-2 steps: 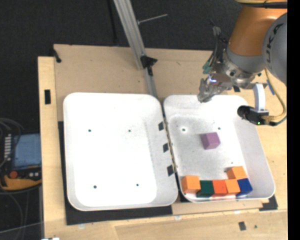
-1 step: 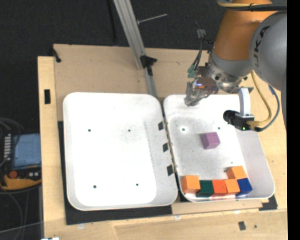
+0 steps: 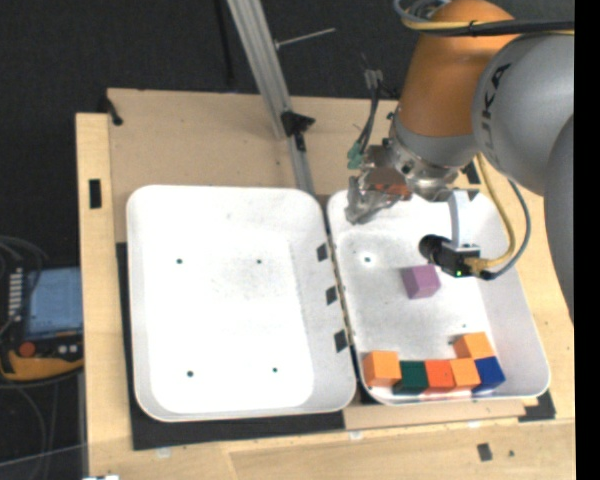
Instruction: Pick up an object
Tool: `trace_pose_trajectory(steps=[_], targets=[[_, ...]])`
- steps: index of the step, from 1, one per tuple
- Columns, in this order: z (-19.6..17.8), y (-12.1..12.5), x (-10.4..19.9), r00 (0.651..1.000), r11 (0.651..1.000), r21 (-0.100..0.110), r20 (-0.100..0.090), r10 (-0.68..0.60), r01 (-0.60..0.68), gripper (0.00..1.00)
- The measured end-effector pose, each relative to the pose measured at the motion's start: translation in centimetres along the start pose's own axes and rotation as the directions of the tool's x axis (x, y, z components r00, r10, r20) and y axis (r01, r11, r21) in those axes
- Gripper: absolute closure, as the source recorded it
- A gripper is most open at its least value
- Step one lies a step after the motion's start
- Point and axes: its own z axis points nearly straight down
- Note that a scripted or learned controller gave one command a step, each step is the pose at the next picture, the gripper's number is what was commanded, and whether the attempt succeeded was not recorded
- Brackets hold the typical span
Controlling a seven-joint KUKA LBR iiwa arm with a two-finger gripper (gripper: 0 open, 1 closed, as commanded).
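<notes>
Purple, the lone block (image 3: 420, 281) lies apart mid-bin in the right bin (image 3: 525, 318), likely the easiest pick since the other blocks (image 3: 435, 370) crowd the near wall, while the gripper (image 3: 365, 204), its closure untellable, hangs over the far-left corner.

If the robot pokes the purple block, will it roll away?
Probably not. The purple block looks like a small cube with flat faces, so it would likely slide on the smooth white bin rather than roll. It seems stiff and light for its size. It sits alone, apart from the coloured blocks along the bin's near edge, so nothing would stop a slide.
</notes>
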Motion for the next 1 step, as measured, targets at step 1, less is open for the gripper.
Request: trace_pose_trajectory(steps=[1], targets=[[1.65,-2.55,4.52,1.000,1.000,0.001,0.001,0.000,0.000,1.00]])
